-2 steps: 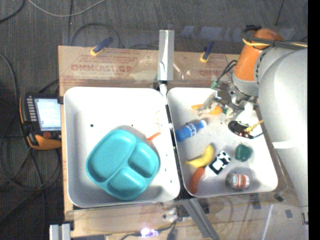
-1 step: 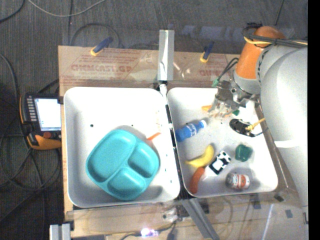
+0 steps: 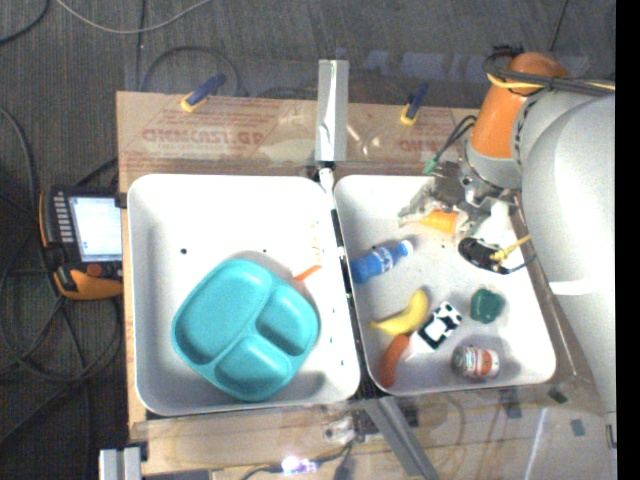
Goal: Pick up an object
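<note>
Since my gripper (image 3: 440, 206) sits low in the right bin's (image 3: 540, 368) upper part, beside an orange piece (image 3: 440, 222), I centre over that piece before closing, though I cannot tell its state.

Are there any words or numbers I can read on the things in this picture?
Faded red print on the brown cardboard sheet: upside down and too blurred to read.
Label on the small round can: too small to read.
Lit screen of the orange handheld controller: too blurred to read.
</note>
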You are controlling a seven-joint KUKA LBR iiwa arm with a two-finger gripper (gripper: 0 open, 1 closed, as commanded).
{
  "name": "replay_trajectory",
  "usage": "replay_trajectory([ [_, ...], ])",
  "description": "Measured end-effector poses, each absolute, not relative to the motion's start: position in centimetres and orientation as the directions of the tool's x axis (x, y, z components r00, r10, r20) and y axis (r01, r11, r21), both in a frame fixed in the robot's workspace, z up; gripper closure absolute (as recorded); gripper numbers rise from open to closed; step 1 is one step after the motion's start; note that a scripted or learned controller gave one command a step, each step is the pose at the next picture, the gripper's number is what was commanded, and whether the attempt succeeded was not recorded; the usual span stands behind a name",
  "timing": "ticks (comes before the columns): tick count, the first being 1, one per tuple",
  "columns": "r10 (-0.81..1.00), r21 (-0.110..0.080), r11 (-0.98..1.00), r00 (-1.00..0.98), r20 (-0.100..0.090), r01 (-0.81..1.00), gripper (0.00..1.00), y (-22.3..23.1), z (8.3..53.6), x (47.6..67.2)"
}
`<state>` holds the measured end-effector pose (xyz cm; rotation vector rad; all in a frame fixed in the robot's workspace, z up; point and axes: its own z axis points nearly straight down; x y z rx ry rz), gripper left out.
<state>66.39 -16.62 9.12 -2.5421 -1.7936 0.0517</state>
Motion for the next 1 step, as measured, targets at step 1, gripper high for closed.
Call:
replay_trajectory([
  [1,0.943,-0.049,-0.332,0.332,-0.017,0.942,1.0,-16.6,9.69,66.34],
])
